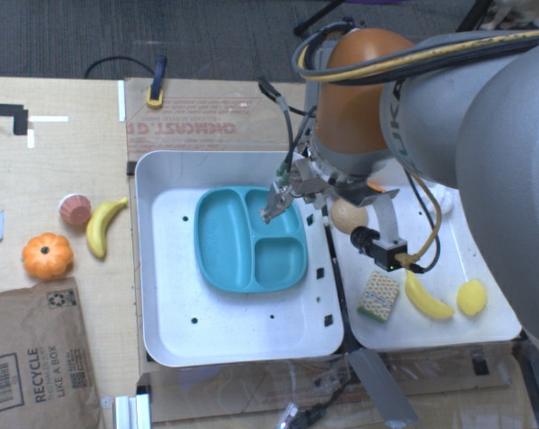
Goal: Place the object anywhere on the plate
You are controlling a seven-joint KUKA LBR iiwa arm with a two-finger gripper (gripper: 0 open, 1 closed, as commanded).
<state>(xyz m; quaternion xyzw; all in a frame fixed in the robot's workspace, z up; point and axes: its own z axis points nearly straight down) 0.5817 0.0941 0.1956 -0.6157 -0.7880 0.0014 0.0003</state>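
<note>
So you're maybe halfway, by my read. The pincer (276,206) is hanging over the upper right part of the teal plate (249,239), in the left bin (162,266), but I honestly can't tell whether it's open or closed, or whether anything is in it (the tips are just a dark tangle from this angle). Nothing is lying on the plate that you can see, so the placing itself looks not yet done.

Which object it's meant to be is unclear too. Just right of the pincer, tucked under the wrist, there's a tan egg-shaped thing (348,214), long axis roughly side to side, partly hidden. Further right and below sit a green-and-white sponge (379,296), a yellow banana (425,298) (long axis slanting down and away from the pincer) and a lemon (471,298).
</note>
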